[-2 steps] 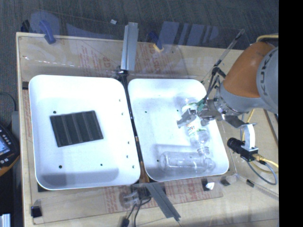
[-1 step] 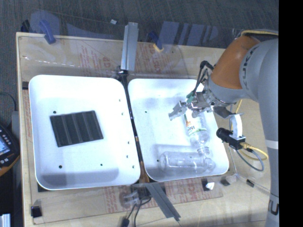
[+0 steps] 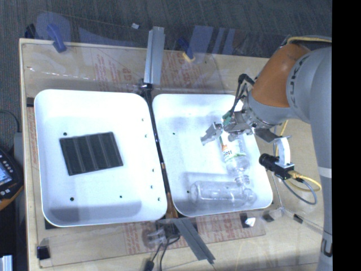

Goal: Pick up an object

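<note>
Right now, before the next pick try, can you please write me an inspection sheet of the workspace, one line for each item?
Surface: wooden bench with two white bins side by side, left bin and right bin.
Job's things: two clear plastic bottles in the right bin, a small bottle with a label and a big bottle lying near the front wall; a dark ribbed tray in the left bin.
Clutter: nothing seen in the bins.
Hand: the hand is over the right bin, near the small bottle's top; grip cannot be judged.
Cables: a yellow cable on the bench right of the bins.
Surroundings: a device with a screen at the left edge; dark floor beyond.
</note>
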Controlling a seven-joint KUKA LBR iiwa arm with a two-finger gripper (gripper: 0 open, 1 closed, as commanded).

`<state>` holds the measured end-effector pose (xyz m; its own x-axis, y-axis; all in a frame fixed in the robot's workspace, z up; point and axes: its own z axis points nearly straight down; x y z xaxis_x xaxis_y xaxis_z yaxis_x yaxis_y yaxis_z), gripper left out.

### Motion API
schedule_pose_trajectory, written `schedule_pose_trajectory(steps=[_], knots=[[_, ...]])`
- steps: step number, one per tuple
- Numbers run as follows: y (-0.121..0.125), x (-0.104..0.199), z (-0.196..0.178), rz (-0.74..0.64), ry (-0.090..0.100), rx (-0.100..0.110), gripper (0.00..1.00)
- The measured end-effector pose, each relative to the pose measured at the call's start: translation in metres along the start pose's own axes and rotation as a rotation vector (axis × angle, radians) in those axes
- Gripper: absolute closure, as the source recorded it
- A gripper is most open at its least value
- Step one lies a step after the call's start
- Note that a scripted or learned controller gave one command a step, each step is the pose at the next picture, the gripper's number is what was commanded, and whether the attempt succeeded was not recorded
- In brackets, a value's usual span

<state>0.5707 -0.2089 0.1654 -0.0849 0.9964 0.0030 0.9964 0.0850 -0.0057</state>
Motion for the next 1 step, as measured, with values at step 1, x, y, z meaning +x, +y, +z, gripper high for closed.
schedule_pose_trajectory(steps=[1], knots=[[0.0087,-0.0002,0.007,-0.055,-0.003,-0.005,0.0]])
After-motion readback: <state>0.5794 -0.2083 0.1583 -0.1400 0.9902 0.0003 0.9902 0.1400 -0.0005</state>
